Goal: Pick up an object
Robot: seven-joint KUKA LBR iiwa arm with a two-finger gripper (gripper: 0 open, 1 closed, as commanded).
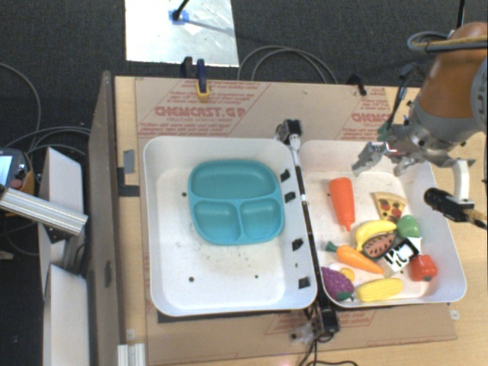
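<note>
The yellow corn (379, 288) and purple grapes (336, 281) lie at the near edge of the right bin (454, 284). Close by are a small carrot (359, 259), a banana (374, 232), a red pepper (423, 267), a pizza slice (390, 204) and a big orange carrot (343, 200). The gripper (387, 158) hangs over the bin's far end, fingers spread apart, holding nothing. A blue plate (234, 202) sits in the left bin (164, 280).
</note>
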